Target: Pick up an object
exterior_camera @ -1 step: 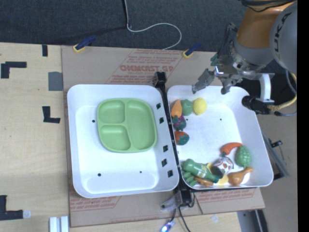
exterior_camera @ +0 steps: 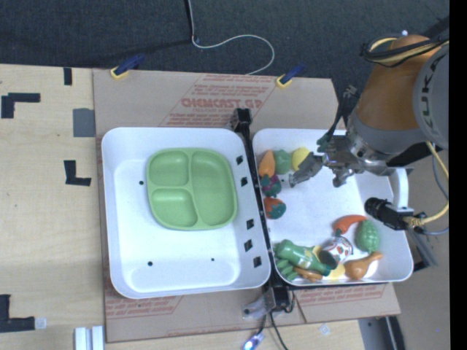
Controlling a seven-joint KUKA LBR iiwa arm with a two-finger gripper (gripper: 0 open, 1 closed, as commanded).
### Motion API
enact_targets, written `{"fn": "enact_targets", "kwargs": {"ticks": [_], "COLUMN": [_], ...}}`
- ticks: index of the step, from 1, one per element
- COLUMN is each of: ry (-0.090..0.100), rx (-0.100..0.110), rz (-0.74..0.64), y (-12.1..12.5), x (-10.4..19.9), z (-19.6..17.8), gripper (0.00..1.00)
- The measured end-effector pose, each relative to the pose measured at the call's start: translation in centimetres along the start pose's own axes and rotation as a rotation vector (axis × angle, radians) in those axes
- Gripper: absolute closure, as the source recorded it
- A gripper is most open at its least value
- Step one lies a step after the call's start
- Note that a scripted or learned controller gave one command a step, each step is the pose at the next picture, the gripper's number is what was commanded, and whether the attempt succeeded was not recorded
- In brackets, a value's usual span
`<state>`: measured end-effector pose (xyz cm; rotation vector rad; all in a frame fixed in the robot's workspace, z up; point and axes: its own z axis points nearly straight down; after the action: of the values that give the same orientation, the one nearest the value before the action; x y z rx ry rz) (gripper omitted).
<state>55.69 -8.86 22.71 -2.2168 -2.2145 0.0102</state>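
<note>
The two-finger claw (exterior_camera: 318,172) hung open and held nothing at centre right, above the shallow white right-hand bin (exterior_camera: 398,274); the pick was not yet made.

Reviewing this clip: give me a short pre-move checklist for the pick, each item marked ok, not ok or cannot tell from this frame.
1. Gripper over the right bin: ok, it hangs above the upper half.
2. Fingers spread: ok, they look apart.
3. Nothing between fingers: ok, no object seen there.
4. Target near: ok, yellow toy and orange toy lie just left of the gripper.
5. Height above bin floor: cannot tell from this slant.
6. Green divided plate out of the way: ok, it sits in the left bin.
</note>
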Motion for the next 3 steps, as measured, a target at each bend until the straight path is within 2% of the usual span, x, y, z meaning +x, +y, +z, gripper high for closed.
{"fn": "enact_targets", "kwargs": {"ticks": [1, 2, 3], "ry": [-0.002, -0.003, 0.000], "rx": [-0.029, -0.010, -0.008], "rz": [-0.005, -0.003, -0.007], "y": [-4.3, -4.2, -6.8], "x": [1.7, 1.7, 7.2], "z": [-21.5, -21.5, -21.0], "gripper": [0.00, 1.00, 1.00]}}
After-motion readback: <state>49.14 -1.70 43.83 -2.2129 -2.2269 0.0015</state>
